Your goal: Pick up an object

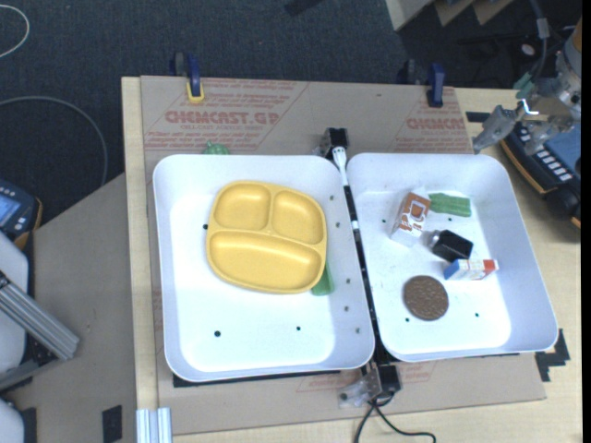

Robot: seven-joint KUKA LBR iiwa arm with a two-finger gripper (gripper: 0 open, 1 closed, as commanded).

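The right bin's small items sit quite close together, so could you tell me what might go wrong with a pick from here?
The black block touches the small red and blue item, so closing fingers may nudge or catch both. The brown disc lies flat and may slip. The gripper sits beyond the right bin, leaving a long approach.

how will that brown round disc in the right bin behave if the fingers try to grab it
The brown disc lies flat and low on the right bin floor, so the fingers would probably find little edge to pinch. It looks stiff rather than floppy, so a push would likely slide it whole. Lying on its face, it seems unlikely to roll unless tipped onto its rim.
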